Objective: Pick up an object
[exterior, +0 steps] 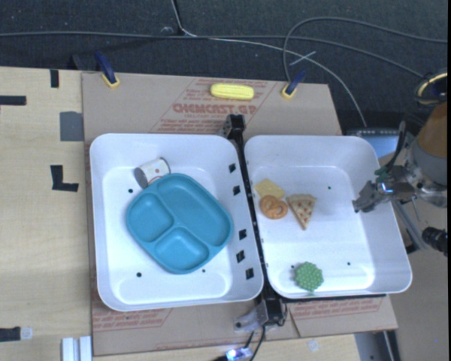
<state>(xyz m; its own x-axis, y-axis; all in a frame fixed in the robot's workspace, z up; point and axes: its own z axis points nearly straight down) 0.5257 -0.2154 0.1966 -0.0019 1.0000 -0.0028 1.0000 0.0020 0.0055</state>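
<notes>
Two white bins sit side by side on the worktop. The left bin holds a blue tray with three sections and a small white cup lying on its side just beside it. The right bin holds a yellow piece, an orange cookie, a pizza slice and a green ball. The tool hangs over the right bin's right edge. A yellow banana lies behind the bins.

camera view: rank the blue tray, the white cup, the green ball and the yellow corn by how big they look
1. blue tray, by far the largest
2. yellow corn
3. white cup and green ball look about alike, so I won't rank them; the cup lies partly behind the tray.
</notes>
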